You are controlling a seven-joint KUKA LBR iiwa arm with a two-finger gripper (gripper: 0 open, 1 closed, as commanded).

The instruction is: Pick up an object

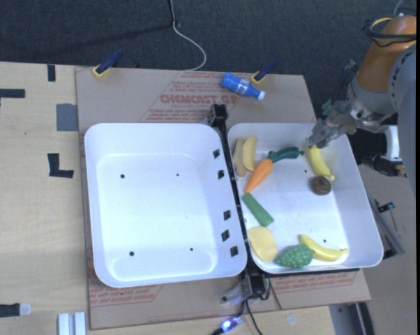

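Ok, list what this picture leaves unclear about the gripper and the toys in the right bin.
- Gripper, camera view: small and blurred over the right bin's far corner; whether it is open or shut cannot be told.
- Banana beside it: touching or just near, too small to tell.
- Brown round object: too blurred to identify.
- Arm: cut off by the right edge.

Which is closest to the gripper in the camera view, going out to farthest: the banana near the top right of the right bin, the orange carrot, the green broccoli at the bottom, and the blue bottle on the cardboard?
From the gripper:
1. Banana, just below it, top right of the right bin.
2. Carrot, to its left, mid-bin.
3. Blue bottle, up and left, on the cardboard outside the bins.
4. Broccoli, at the bin's bottom edge.
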